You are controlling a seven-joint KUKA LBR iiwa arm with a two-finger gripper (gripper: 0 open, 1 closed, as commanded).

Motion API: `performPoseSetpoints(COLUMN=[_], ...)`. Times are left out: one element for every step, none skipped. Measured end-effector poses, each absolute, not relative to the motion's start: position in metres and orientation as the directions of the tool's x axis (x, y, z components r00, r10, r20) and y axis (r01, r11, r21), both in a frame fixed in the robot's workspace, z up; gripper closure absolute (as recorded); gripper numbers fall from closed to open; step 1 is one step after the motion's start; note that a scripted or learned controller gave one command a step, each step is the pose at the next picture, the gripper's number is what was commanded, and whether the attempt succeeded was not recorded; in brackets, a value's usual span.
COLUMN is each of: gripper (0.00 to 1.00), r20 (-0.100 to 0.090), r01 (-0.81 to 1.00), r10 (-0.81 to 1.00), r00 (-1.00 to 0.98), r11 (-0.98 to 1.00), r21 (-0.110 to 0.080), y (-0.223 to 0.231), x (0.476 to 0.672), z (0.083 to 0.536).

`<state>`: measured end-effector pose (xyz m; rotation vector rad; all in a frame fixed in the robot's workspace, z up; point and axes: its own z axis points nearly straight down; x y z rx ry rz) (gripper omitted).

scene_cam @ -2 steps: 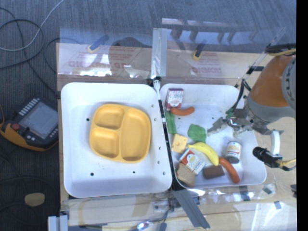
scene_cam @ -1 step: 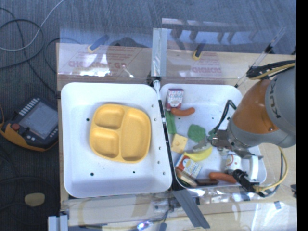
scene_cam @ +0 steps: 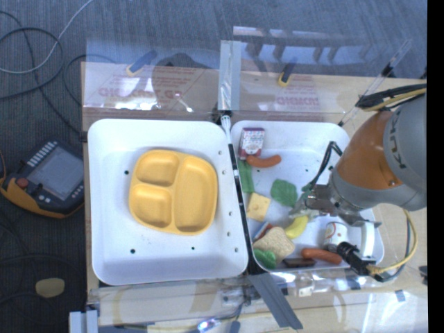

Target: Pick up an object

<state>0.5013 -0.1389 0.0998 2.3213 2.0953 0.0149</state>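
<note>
Desk (scene_cam: 104, 82): pale wood surface, clear glossy plastic sheets along the far edge, grey carpet around it.
Left bin (scene_cam: 104, 255): shallow, white, smooth, rounded corners; at 9 o'clock in the view.
Yellow tray (scene_cam: 173, 189): matte plastic, rounded, three compartments, lying flat in the middle of the left bin.
Right bin (scene_cam: 305, 134): shallow, white, at 3 o'clock in the view, touching the left bin along one side; crowded with toy food.
Packet (scene_cam: 252, 141): small, red and white, rectangular, at 12 o'clock in the right bin.
Sausage (scene_cam: 263, 161): orange-red, glossy, slim, just below the packet.
Green leaf (scene_cam: 284, 191): flat, soft-edged, near the bin's centre.
Cheese cube (scene_cam: 258, 206): pale yellow, blocky, at 9 o'clock of the leaf.
Yellow piece (scene_cam: 297, 226): small, curved, smooth, just beside the hand.
Bread slice (scene_cam: 275, 242): tan, speckled, rough-looking, at 7 o'clock in the right bin, with a green piece at its lower edge.
Second sausage (scene_cam: 322, 255): red, glossy, at 5 o'clock in the right bin.
Arm (scene_cam: 378, 161): grey with an orange band, reaching in from 3 o'clock over the right bin.
Hand (scene_cam: 305, 205): dark metal, low over the right bin between leaf and yellow piece; cannot tell whether apart or together; nothing seen clamped.
Pendant (scene_cam: 47, 179): dark screen, orange casing, on the carpet at 9 o'clock.
</note>
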Motion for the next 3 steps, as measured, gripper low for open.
performPoseSetpoints(gripper=[1.0,1.0,1.0], r20=[-0.004,-0.004,-0.005], r01=[0.961,0.846,0.969], r10=[0.961,0.846,0.969], r00=[0.277,0.533,0.248], r11=[-0.277,-0.533,-0.248], r21=[-0.002,-0.005,-0.004], y=[-0.097,-0.04,-0.073], x=[0.504,0.484,0.586], z=[0.239,0.236,0.214])
